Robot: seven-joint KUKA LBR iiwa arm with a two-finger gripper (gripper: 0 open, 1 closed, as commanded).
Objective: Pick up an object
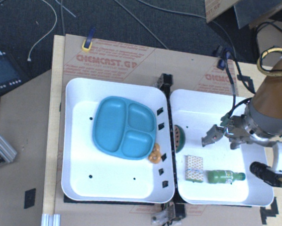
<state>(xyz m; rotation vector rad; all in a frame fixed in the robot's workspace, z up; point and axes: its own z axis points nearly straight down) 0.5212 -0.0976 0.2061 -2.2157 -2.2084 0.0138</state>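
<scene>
Two white bins sat side by side on the bench. The left bin [73, 127] held a blue divided plate [124, 127] with a small orange object [155, 155] touching its lower right edge. In the right bin [202, 112], a green bottle [225, 177] lay on its side just beside a small patterned box [194, 169]. The gripper [218, 136] hung above the bin floor, apart from both; its fingers looked spread and held nothing.

The blue plate [124, 128] is looking like smooth plastic. The green bottle [224, 176] is shining. The white bins [77, 143] are looking smooth.
</scene>
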